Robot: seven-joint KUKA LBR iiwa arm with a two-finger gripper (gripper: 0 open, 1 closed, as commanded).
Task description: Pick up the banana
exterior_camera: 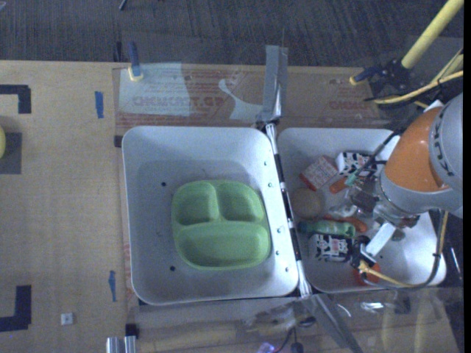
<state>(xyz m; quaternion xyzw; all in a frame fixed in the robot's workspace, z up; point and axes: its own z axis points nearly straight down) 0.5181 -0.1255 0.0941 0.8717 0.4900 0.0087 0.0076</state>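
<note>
Two white bins sit side by side on the wooden bench [59,219]. The left bin [147,160] holds a green divided plate [219,223] with three compartments, lying flat near the bin's middle. The right bin [309,142] holds a small clutter of items. A red and white carton [319,172] lies near the upper left part of that bin. A black and white patterned box [354,160] lies just to its right. A roundish tan item [309,204] rests below the carton, too blurred to name. A green-topped bottle or pack with a cow-print label [331,240] lies on its side toward the bin's lower middle.

The arm [423,164], grey with an orange band, reaches in from the right and hangs over the right bin's right half. The claw [366,252] points down-left, low over the clutter next to the cow-print pack. Cannot tell whether the claw is released or clenched; its tips blur into the items below. A small orange-red and yellow piece [370,272] shows just under the claw.

Banana: cannot pick it out for sure in the clutter. A yellow pole [434,24] and yellow cables stand off the bench at upper right. Blue tape marks [98,104] dot the bench.
</note>
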